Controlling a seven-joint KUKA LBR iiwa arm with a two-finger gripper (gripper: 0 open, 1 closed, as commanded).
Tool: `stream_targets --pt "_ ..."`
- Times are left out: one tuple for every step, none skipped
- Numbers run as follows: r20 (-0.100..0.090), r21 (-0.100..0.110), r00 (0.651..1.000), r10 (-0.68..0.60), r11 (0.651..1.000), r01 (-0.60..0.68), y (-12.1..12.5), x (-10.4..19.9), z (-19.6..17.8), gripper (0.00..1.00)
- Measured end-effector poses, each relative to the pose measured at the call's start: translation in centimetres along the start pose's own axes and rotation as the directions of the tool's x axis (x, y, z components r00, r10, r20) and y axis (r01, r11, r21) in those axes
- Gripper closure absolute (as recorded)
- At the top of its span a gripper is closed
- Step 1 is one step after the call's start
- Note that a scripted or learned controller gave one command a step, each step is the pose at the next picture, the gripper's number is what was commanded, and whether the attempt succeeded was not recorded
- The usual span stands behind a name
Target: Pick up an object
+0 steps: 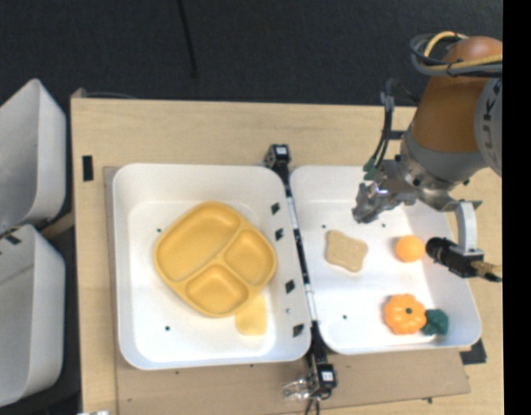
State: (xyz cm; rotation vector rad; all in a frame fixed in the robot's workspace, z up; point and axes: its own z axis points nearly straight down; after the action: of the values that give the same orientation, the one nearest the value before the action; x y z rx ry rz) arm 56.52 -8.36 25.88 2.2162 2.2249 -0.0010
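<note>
Camera view looks down at a slant on a wooden bench [205,132] bearing two white bins side by side. The arm [451,102] comes in from 3 o'clock, its orange band above the wrist, and the gripper [370,206] hangs over the right bin [335,184] near that bin's 11 o'clock corner. Whether the tool stands wide or narrow I cannot tell; nothing is seen held in it.

In the right bin, a tan bread slice [345,252] lies just below the gripper, toward 7 o'clock from it and apart from it. An orange ball [409,249] sits at 3 o'clock of the slice, near but not touching. At the bin's 5 o'clock corner lies an orange pumpkin [404,314], with a small green piece [436,322] touching its 3 o'clock side.

In the left bin [131,197], a yellow tray [215,258] with three compartments lies tilted in the middle. A pale yellow piece [252,319] lies against the tray's 5 o'clock edge.
</note>
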Motion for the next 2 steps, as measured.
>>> stream_targets --pt "-0.002 -0.002 1.0 -0.002 1.0 0.002 2.2 4.0 -0.4 1.0" --pt "-0.002 -0.003 1.0 -0.003 1.0 0.003 4.8 8.8 -0.9 1.0"
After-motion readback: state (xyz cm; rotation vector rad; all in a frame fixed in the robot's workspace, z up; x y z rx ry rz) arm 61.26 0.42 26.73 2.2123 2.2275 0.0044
